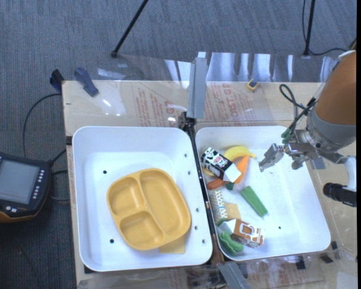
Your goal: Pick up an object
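Observation:
My gripper hangs over the right bin, in its upper right part, open with nothing between its fingers. Several small objects lie along that bin's left side, to the left of the gripper. Among them are a black-and-white carton, a yellow banana, an orange carrot-like piece and a green stick. Lower down lie a tan snack pack, an orange-and-white box and a green piece. The gripper touches none of them.
The left bin holds a yellow divided plate. A grey post stands behind the seam between the bins. A handheld control pendant lies on the floor at far left. The right bin's floor is bare on its right half.

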`<act>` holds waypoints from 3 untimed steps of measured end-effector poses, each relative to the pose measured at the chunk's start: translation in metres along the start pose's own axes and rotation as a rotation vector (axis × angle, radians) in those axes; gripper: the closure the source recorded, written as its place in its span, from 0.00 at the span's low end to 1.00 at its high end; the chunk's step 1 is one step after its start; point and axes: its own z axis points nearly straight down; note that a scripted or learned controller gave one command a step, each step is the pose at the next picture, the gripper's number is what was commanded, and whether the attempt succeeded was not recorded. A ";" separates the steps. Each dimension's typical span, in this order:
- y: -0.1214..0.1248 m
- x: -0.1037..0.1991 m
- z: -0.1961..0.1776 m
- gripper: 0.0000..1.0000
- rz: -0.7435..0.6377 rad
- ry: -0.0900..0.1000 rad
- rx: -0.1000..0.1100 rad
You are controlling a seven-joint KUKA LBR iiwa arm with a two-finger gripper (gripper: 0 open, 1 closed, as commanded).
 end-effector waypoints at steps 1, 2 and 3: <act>-0.070 0.020 0.132 0.00 0.139 0.001 0.009; -0.037 0.026 0.135 0.00 0.128 -0.001 0.000; -0.021 0.093 0.033 0.00 0.296 0.001 -0.006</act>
